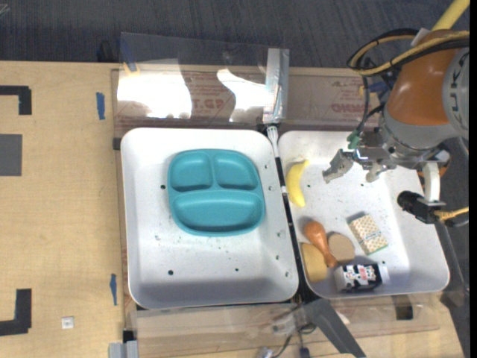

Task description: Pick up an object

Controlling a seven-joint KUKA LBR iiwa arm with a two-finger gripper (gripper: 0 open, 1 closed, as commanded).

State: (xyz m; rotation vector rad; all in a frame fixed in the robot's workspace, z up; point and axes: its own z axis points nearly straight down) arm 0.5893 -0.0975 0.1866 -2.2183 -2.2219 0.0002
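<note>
The right bin holds a yellow banana at its left wall, and an orange-brown pear-shaped piece beside a tan round piece and a yellow piece. A small checkered box lies mid-bin, and a dark can lies on its side near the front edge. My gripper hovers over the bin's back part, right of the banana, its fingers spread open with nothing between them.
The left bin holds a teal divided plate. A clear plastic sheet stands behind the bins. Yellow and black cables loop above the arm at upper right.
</note>
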